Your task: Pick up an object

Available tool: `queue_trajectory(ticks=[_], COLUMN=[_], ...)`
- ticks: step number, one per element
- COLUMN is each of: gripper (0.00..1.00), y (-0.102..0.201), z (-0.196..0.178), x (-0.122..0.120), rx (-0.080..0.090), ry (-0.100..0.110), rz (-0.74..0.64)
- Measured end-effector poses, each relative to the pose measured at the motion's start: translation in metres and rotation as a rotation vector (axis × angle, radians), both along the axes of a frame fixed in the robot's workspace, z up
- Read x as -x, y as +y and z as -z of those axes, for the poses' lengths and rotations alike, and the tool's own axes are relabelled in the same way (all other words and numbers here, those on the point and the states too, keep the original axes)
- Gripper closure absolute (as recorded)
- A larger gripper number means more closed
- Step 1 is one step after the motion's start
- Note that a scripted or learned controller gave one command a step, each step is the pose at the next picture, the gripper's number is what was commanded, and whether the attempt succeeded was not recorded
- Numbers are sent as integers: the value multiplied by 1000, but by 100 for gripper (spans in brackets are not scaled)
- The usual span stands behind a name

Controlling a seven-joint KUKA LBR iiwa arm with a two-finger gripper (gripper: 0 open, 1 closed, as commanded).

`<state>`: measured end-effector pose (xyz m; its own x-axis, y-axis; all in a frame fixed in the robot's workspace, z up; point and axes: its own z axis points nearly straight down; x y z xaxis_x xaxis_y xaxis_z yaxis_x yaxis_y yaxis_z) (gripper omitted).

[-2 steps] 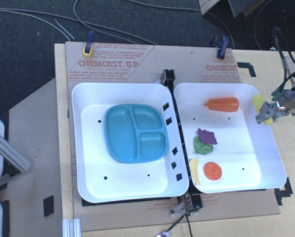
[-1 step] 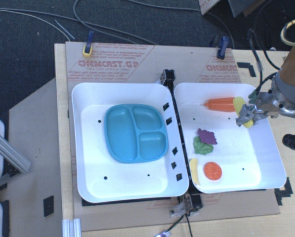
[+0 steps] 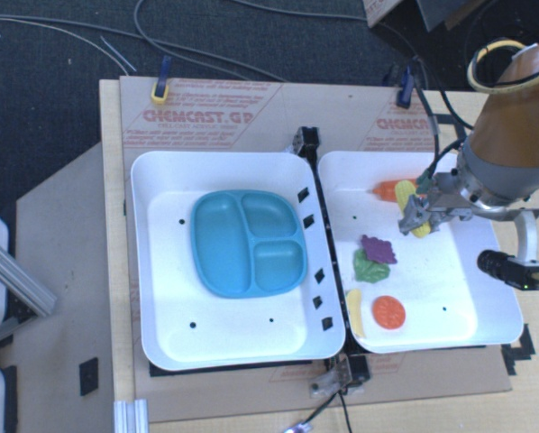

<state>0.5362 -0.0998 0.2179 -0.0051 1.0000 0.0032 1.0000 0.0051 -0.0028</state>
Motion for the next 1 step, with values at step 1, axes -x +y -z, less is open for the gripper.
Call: queue_trajectory(ticks=[1], gripper=[100], y=[52], z=[8], x=[-2], rx=[0], ry=[0], rz=[0])
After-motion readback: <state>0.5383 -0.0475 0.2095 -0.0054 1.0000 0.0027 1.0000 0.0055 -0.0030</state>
